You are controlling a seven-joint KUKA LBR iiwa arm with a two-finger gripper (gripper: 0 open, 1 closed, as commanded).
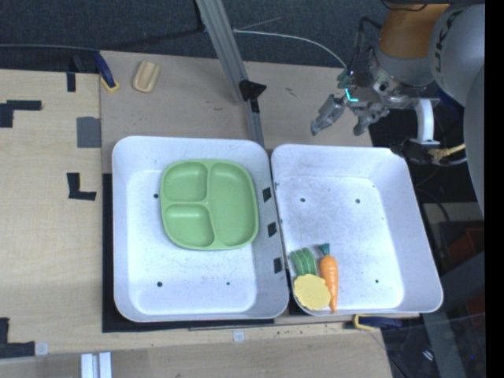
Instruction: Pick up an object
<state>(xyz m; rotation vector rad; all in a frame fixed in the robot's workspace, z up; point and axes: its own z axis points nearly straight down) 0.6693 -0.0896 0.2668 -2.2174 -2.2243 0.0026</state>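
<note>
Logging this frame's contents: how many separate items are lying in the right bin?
3, clustered at the near-left corner of the right bin: a green ridged item, a yellow round piece in front of it, and a toy carrot beside them. The overlap could hide something.

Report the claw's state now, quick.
Claw: open, holding nothing, raised above the bench beyond the far edge of the right bin.
</note>
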